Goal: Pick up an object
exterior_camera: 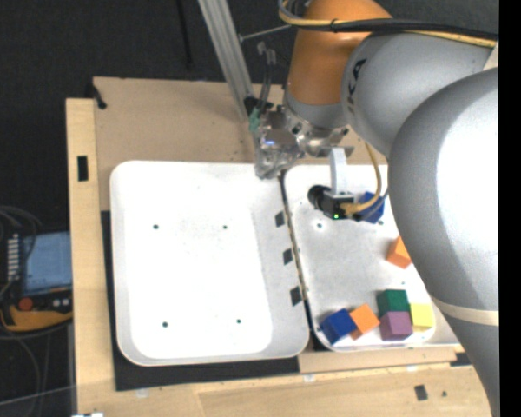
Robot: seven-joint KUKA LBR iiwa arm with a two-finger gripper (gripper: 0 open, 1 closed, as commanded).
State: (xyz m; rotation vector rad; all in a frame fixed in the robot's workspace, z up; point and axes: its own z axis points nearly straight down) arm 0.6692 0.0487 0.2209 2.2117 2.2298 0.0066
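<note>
Your stock, by size: the arm (pixel 417 102), grey with its orange band uppermost, takes up the right and upper right of the view and hangs over the far end of the right bin. Next, the bench (pixel 156 120), pale wood, carrying two shallow white bins side by side. The left bin (pixel 191 250) is the more fully visible one. The right bin (pixel 339 259) is partly covered by the arm along its right side. The gripper (pixel 271 156) sits near the far end of the divide between the two bins (whether it is spread or closed, you cannot tell from this angle, and nothing is seen held in it). Just to its right, a small dark fitting with a green light and blue and yellow wiring hangs over the right bin. Now the pickable pieces, all in the right bin: a green block (pixel 393 302), a purple block (pixel 396 324) touching its near side, a blue block (pixel 338 325), an orange block (pixel 364 318) just beside the blue, a yellow block (pixel 422 316) at the arm's edge, and a second orange piece (pixel 399 254) further up, half hidden by the arm.
</note>
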